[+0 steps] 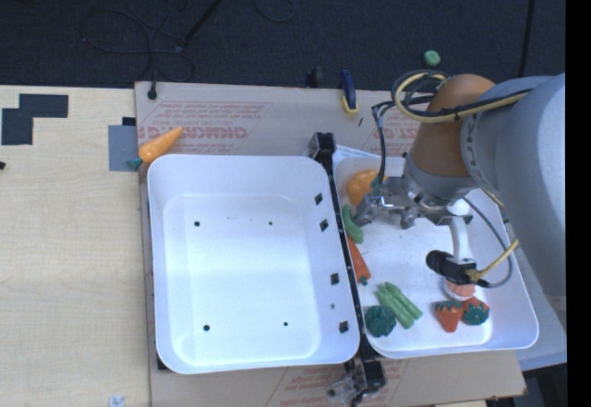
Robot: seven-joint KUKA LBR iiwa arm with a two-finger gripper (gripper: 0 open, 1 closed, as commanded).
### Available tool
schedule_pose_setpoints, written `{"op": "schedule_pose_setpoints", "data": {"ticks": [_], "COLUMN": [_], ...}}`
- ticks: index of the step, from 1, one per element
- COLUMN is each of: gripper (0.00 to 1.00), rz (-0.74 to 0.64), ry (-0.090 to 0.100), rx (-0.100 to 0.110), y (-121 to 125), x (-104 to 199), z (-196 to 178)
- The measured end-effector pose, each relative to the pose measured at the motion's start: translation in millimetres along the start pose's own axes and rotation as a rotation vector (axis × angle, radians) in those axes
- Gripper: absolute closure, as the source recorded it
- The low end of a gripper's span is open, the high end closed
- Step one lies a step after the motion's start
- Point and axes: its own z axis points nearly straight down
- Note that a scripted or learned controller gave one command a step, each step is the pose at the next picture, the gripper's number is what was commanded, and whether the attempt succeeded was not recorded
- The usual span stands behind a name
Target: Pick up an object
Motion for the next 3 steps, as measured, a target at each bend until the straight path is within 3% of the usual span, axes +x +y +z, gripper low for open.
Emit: {"op": "schedule_pose_setpoints", "data": {"ticks": [1,3], "gripper": [0.0,0.0], "rz": [-0.003,-0.001], "ry": [0.003,-0.002], "rx": [0.005,0.004], "y": [27.9,27.0], "x": [-1.7,1.6], "z": [1.5,0.7]}}
